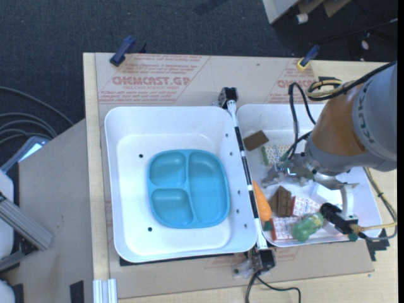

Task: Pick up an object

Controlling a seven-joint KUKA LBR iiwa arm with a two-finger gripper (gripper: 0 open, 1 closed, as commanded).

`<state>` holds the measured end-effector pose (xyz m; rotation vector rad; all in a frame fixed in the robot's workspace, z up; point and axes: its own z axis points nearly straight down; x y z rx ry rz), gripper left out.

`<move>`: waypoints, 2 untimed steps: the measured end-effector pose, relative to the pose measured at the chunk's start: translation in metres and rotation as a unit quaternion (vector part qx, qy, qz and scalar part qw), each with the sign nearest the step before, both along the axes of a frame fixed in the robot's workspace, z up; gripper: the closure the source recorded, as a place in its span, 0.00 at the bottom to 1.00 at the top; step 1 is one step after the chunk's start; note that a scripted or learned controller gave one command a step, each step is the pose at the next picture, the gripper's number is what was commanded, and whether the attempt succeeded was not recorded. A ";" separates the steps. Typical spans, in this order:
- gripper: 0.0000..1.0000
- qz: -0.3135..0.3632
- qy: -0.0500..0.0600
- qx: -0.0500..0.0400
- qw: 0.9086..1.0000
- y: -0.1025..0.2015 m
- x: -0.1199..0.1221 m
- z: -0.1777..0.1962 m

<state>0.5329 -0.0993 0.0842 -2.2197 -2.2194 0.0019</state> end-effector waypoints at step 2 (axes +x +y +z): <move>1.00 -0.001 -0.003 -0.001 1.000 -0.008 -0.044 0.010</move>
